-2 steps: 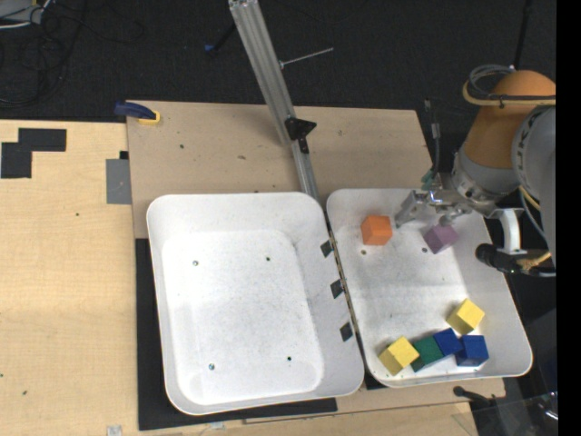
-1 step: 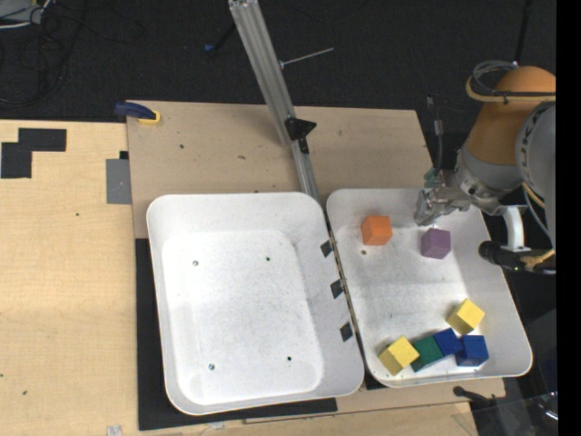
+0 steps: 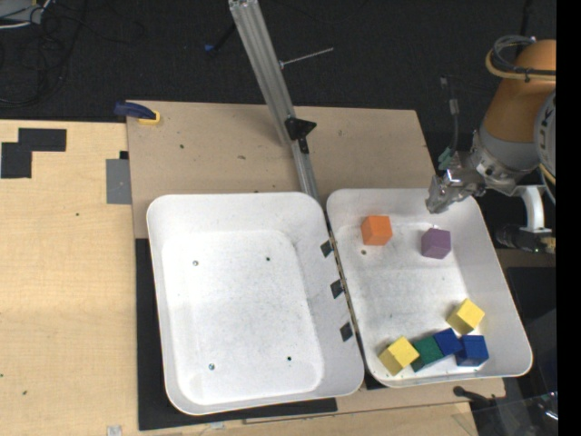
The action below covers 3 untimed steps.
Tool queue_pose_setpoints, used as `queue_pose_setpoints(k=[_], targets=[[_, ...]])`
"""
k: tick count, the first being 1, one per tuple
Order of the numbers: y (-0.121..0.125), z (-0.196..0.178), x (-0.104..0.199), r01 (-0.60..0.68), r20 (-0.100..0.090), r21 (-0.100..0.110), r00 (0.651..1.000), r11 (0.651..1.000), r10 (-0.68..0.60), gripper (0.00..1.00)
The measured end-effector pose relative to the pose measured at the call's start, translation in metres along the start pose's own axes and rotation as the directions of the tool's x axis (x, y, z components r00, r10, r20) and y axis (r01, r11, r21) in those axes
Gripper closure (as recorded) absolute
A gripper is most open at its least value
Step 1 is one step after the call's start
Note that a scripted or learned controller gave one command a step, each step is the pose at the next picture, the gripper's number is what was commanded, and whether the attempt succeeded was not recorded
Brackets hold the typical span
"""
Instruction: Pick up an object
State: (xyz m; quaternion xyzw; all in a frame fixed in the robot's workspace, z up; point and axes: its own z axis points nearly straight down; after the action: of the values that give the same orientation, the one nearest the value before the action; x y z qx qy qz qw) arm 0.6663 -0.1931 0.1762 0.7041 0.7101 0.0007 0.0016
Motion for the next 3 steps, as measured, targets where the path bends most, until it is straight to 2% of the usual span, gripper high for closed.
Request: queue_pose_setpoints(k=[1,2,3], targets=[[0.001,-0.054,-0.001,-0.001,0.000,-0.002,1.000,1.000,0.001,1.00],[0.002,-0.070,-0.001,0.002,-0.001,0.002,1.000,1.000,-0.002,1.00],[-0.007,-0.071,0.047,-0.004,-0.003,0.006,1.000,1.000,0.004,1.00]])
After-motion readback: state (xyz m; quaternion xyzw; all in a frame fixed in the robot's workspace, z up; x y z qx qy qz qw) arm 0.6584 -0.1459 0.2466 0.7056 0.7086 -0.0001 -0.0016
